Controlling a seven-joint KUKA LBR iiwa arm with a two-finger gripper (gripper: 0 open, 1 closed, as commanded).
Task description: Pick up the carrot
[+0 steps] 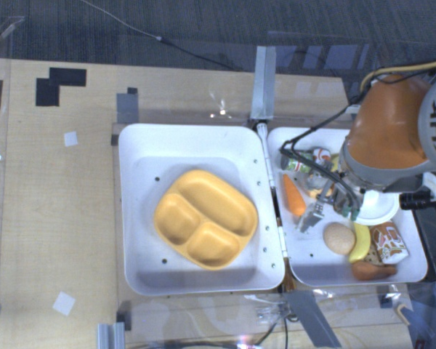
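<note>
Where carrot [294, 197] lies, jaws [310, 219] beside.

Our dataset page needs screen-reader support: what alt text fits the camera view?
The gripper hangs in the right bin beside the carrot, near an egg and banana. The left bin holds a yellow tray.

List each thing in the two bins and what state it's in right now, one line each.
carrot: lying in the right bin near its left wall, not held
gripper: low over the right bin, beside the carrot
yellow divided plate: right way up in the left bin
egg-shaped item: resting in the right bin
banana: lying beside it
</note>
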